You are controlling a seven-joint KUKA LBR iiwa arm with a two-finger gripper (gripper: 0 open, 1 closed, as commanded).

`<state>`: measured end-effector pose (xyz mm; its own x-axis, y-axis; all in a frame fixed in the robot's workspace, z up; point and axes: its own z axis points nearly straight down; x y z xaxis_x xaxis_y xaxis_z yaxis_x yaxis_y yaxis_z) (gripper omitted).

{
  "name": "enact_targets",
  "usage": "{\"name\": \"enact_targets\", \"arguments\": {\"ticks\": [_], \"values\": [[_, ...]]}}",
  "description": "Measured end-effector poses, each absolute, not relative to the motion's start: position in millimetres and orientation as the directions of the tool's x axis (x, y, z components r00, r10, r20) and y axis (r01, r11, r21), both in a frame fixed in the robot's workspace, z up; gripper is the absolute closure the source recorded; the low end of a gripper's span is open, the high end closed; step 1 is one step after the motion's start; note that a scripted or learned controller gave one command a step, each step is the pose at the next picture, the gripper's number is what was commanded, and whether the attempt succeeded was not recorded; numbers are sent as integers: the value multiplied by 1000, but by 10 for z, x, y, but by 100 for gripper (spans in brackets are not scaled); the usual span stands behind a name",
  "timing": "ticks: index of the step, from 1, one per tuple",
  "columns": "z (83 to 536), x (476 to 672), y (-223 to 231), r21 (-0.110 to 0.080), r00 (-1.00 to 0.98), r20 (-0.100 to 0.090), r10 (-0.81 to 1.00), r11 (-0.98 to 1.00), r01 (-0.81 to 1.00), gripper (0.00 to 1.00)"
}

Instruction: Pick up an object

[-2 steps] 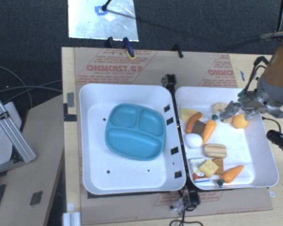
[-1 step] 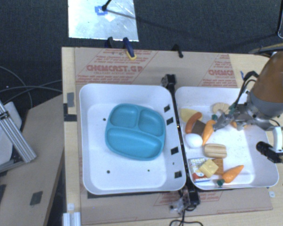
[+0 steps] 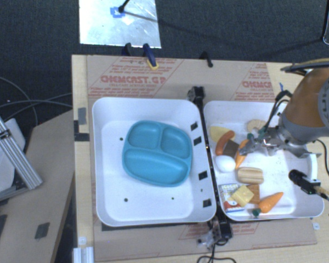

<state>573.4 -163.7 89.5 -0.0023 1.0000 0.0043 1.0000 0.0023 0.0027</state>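
My tool (image 3: 251,144) is down inside the right bin (image 3: 310,204), at its upper middle, amid the toy food. I cannot tell how the tool is set: the tip is small and dark against the clutter. I see nothing held in it.

Contents of the right bin, as observed: a yellow wedge (image 3: 218,132) and a red-brown sausage (image 3: 226,141) at the upper left; an orange piece (image 3: 241,152) just beside the tool tip; a white egg (image 3: 226,163) below that; a bread roll (image 3: 249,175) under the tool; a cheese cube (image 3: 242,195) and a carrot (image 3: 271,201) near the front wall; a pale round piece (image 3: 256,125) above the tool. The left bin (image 3: 109,201) carries a blue divided tray (image 3: 156,152) and no food.

Step in hand, by my judgement: approach and descent on a target, most likely the orange piece or the sausage, the nearest to the tip. No lift has begun.

Next move calls for: settling the tip squarely over one item, closing firmly, then rising straight. The items lie crowded, several touching, so a close may catch two things or push one aside. The egg looks round and smooth and may roll away if nudged.
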Motion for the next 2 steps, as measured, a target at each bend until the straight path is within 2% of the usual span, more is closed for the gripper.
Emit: {"name": "enact_targets", "arguments": {"ticks": [1, 2], "values": [[1019, 5751, -1657, 13, -2, -3, 1000, 2, 1000, 100], [1474, 5783, -1726, 5, -3, -2, 1000, 3, 1000, 100]]}}
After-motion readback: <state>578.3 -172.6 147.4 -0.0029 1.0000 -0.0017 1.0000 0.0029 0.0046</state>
